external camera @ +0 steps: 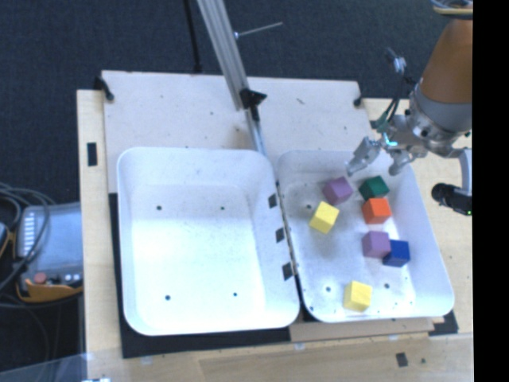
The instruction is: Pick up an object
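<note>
We see the gripper with fingers spread and nothing between them, poised over the far edge of the right bin. The green cube, the nearest candidate, lies just below it, toward the bin's centre.

This looks like a robotics lab. A pale wooden bench stands on dark carpet and carries two shallow white bins side by side, the left bin and the right bin, the latter holding small coloured toy cubes such as a yellow cube. A slotted aluminium mast rises at a slant from the bench's far side. A grey industrial arm with an orange band reaches in from the right. At the left edge sits a handheld control pendant with trailing black cables
</note>
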Robot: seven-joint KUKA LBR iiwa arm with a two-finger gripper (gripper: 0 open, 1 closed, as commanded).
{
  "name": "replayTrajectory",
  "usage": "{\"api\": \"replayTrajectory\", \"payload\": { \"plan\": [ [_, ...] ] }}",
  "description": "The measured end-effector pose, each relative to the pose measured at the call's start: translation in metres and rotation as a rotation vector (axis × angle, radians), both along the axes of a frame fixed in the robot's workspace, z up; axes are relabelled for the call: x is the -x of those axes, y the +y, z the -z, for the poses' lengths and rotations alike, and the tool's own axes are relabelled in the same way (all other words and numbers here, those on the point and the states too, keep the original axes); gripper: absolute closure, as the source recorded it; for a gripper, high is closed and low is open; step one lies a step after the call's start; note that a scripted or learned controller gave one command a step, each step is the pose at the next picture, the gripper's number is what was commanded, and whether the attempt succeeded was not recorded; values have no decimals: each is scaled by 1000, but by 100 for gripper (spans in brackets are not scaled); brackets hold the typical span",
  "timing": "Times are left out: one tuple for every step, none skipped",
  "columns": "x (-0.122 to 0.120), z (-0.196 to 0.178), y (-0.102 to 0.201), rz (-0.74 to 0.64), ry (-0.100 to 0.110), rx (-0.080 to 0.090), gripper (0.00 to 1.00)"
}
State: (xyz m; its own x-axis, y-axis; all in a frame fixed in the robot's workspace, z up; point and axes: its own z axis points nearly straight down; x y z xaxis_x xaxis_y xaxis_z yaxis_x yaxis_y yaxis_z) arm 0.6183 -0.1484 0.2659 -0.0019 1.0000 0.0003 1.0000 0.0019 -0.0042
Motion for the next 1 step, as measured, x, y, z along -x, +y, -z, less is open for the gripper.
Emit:
{"api": "replayTrajectory", "payload": {
  "plan": [
    [-1, -3, 0, -1, -5, 1, 0]
  ]
}}
